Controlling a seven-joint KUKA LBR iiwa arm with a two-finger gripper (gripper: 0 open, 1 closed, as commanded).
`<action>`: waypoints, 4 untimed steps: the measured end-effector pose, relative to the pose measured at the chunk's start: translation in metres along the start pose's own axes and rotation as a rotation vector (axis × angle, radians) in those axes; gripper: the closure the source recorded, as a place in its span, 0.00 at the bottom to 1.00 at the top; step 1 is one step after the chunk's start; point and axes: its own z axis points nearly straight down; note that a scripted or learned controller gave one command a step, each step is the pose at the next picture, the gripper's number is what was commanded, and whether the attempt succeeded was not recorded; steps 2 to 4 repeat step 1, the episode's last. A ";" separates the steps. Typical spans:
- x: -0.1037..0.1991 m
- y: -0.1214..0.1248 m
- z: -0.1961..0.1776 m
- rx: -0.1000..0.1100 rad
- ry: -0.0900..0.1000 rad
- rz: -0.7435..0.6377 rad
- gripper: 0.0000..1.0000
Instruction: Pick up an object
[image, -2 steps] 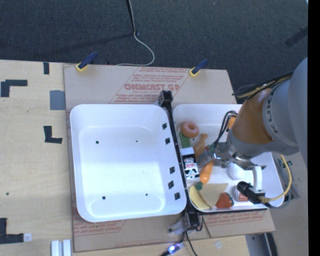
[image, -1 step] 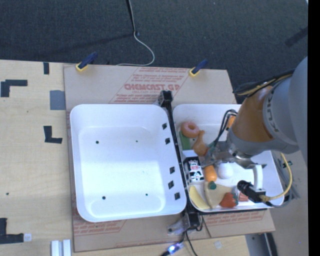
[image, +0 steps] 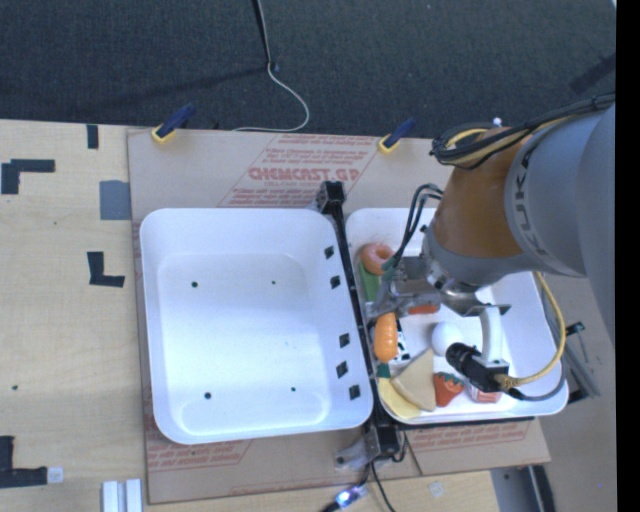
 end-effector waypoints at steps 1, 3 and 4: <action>0.060 0.070 -0.062 -0.003 -0.003 0.001 1.00; 0.060 0.070 -0.062 -0.003 -0.003 0.001 1.00; 0.060 0.070 -0.062 -0.003 -0.003 0.001 1.00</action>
